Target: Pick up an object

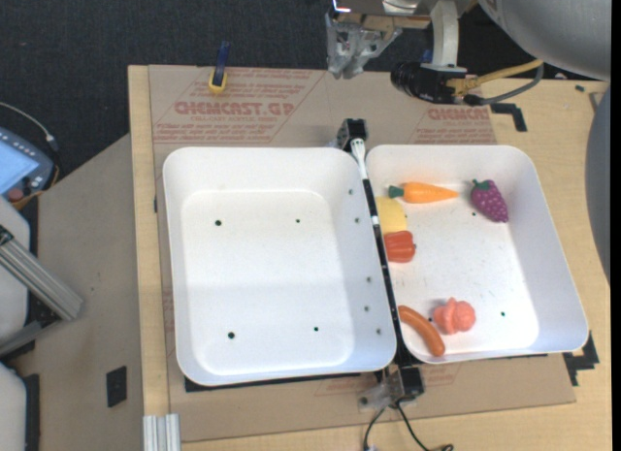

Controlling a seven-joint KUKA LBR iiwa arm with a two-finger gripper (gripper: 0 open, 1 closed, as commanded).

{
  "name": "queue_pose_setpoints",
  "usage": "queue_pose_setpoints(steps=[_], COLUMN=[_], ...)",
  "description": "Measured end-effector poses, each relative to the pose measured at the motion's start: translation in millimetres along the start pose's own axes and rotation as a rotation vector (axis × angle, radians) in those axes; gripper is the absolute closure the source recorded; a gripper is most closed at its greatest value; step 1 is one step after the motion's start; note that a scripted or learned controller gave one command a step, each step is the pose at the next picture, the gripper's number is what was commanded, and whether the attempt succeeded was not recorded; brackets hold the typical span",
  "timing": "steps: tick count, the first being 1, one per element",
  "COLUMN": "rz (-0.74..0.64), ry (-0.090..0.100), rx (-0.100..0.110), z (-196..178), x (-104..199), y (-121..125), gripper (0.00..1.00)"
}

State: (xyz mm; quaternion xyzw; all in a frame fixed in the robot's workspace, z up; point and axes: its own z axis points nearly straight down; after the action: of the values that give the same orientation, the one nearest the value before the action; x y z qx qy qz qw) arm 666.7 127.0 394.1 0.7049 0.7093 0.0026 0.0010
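Carrot (pixel 424 191) near the right bin's (pixel 543 236) far edge looks to us light, stiff and slick; we would grip across its thick middle. Gripper (pixel 346 56) hangs beyond the bins' far edges; we cannot tell its state. Grapes (pixel 490 201) lie beside the carrot, leaving smooth white floor around it.

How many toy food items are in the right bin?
6: carrot and purple grapes at the back, yellow piece and red piece along the divider, sausage and pink item in front.
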Motion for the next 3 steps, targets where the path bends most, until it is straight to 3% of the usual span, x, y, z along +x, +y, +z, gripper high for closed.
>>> queue_pose_setpoints(steps=[1, 2, 3], rz=[-0.001, 0.002, 0.004], ry=[0.001, -0.002, 0.001], rx=[0.0, 0.007, -0.007], z=[-15, 4, -85], x=[60, 100, 98], y=[0, 0, 1], gripper=[1.0, 1.0, 1.0])
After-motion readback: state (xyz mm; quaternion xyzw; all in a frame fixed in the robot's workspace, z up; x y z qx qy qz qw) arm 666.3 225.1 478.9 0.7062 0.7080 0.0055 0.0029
